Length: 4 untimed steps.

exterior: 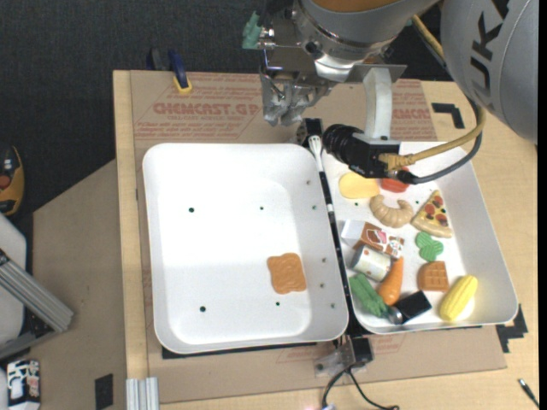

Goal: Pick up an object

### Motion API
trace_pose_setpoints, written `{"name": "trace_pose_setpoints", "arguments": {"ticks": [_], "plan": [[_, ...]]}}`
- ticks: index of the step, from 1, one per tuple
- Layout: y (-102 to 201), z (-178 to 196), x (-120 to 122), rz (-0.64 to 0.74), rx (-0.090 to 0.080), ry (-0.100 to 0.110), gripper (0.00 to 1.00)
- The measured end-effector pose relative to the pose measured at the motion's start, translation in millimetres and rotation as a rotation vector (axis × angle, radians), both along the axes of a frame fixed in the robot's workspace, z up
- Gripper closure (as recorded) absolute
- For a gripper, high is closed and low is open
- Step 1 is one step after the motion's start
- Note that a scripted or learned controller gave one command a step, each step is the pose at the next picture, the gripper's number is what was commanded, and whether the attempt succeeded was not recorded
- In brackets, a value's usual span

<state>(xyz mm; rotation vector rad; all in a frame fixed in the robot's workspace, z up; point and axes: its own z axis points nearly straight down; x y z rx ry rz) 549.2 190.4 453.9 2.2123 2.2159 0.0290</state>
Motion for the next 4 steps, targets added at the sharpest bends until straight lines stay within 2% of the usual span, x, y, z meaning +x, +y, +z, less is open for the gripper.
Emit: {"name": "trace_pose_setpoints", "arguments": {"ticks": [1, 2, 3, 4], "plan": [[22, -145, 49, -0.002, -0.011, 0.035, 1.00], [-34, -163, -25, -0.007, -0.008, 0.030, 1.00], [-81, -87, 11, -0.008, -0.006, 0.009, 1.00], [-107, -111, -15, -0.005, -0.007, 0.025, 1.00]]}}
